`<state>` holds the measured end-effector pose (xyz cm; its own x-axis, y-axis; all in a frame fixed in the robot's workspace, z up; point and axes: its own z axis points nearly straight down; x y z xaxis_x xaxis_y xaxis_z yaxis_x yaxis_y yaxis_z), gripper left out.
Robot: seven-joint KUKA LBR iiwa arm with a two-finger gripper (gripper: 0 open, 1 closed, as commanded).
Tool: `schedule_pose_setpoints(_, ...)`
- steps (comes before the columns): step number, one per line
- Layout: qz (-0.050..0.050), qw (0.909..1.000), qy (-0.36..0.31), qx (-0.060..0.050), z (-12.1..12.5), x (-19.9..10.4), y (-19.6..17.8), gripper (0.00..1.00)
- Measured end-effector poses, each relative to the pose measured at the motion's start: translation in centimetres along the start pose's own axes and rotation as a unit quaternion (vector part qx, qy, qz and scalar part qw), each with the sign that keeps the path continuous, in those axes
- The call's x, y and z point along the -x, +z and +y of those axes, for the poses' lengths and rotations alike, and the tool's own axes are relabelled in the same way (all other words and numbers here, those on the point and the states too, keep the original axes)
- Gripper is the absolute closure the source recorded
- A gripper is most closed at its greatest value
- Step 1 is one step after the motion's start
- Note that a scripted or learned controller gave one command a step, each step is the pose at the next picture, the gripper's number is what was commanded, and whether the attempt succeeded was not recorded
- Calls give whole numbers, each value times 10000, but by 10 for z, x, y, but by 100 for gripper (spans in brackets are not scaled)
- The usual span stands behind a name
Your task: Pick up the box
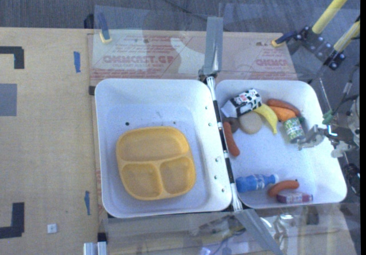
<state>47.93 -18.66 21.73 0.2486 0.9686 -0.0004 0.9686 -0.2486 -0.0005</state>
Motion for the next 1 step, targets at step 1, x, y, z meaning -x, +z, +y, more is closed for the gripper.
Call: schedule_pose_setpoints(1, 5, 9982, 598, -10, 35, -37, 117, 0)
